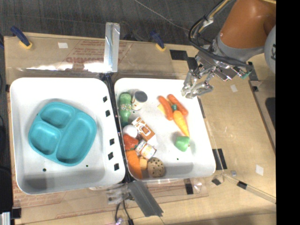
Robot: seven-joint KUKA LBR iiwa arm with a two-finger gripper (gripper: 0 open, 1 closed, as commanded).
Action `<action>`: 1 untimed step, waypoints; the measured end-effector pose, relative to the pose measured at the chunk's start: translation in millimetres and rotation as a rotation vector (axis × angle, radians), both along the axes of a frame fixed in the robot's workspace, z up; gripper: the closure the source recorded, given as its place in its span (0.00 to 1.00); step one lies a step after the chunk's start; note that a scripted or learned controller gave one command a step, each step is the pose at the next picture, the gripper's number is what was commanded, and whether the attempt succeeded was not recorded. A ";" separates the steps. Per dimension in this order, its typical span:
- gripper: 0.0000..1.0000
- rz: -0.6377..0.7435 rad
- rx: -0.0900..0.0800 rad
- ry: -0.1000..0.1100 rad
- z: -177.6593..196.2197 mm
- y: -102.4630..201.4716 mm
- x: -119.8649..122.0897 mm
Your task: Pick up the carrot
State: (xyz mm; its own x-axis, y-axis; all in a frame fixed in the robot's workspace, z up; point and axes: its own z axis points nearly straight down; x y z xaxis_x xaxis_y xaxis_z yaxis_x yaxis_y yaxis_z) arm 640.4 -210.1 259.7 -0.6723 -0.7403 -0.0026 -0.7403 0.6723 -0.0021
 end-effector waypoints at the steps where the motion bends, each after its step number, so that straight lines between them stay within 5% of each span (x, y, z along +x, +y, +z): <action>1: 1.00 0.316 0.001 0.006 -68.3 0.8 -113.3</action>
